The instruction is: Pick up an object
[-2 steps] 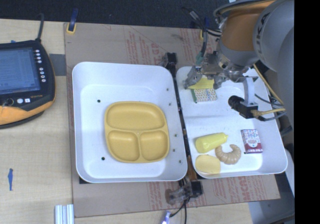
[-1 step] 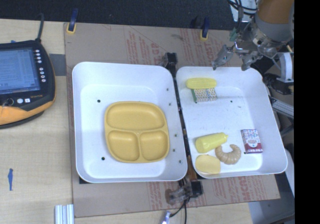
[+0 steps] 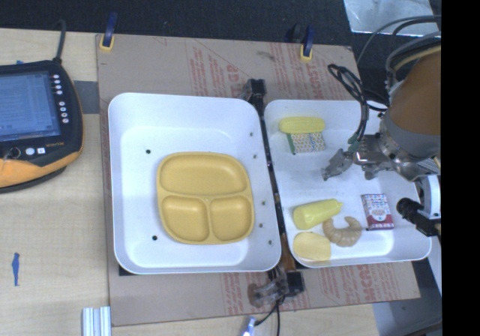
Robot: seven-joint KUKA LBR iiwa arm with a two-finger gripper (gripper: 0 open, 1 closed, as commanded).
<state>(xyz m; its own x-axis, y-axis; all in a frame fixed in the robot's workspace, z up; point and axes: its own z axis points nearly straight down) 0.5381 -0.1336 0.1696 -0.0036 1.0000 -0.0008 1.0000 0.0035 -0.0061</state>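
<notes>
Over the right white bin (image 3: 285, 113) our grey two-finger gripper (image 3: 335, 166) hovers, clasping nothing we can see; its spread we cannot tell. Below it lie candidates: yellow cylinder (image 3: 316, 213), tan croissant-shaped toy (image 3: 343, 231), small red box (image 3: 376, 211), grouped for easy reach.

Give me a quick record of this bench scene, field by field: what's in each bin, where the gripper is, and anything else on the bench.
left bin: yellow plastic three-compartment tray
right bin: yellow block on a small patterned box, yellow cylinder-like piece, pale yellow round piece, tan curved croissant-shaped toy, small red and white packet
gripper: over the right bin's middle, between the top and bottom items, nothing seen between its fingers
bench left edge: orange and black handheld control pendant with a screen
</notes>
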